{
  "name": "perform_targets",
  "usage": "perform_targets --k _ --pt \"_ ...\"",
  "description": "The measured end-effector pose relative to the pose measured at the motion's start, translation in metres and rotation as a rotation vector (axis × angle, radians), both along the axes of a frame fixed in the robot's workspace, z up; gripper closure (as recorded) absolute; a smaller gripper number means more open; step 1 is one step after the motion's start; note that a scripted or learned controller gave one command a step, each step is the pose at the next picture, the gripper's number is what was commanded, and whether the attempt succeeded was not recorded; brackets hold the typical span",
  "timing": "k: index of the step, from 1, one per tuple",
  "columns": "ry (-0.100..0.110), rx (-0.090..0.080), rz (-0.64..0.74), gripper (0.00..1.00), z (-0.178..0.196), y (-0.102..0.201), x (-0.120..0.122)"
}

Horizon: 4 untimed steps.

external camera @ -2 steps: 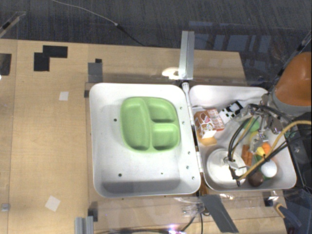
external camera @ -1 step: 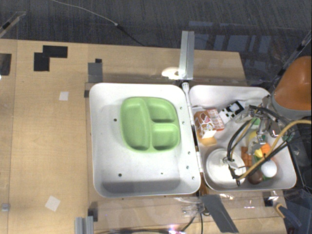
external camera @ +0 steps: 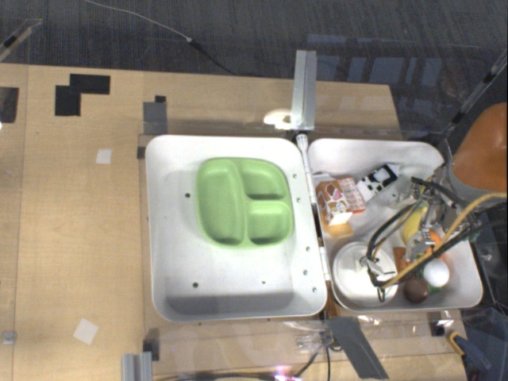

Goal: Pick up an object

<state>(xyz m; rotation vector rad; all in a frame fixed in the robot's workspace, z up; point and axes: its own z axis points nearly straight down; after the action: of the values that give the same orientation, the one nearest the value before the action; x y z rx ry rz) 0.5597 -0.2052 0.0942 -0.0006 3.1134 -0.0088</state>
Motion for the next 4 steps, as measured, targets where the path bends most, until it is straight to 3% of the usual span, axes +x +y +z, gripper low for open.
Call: perform_targets --k 2,3,4 --pt "-0.006 0.000 -0.114 0.00 0.001 -0.001 -0.036" --pt "0.006 0.000 0.022 0.00 -0.001 0.000 0.020" --pt "0.002 0.001 -0.024 0.00 0.000 0.001 0.000"
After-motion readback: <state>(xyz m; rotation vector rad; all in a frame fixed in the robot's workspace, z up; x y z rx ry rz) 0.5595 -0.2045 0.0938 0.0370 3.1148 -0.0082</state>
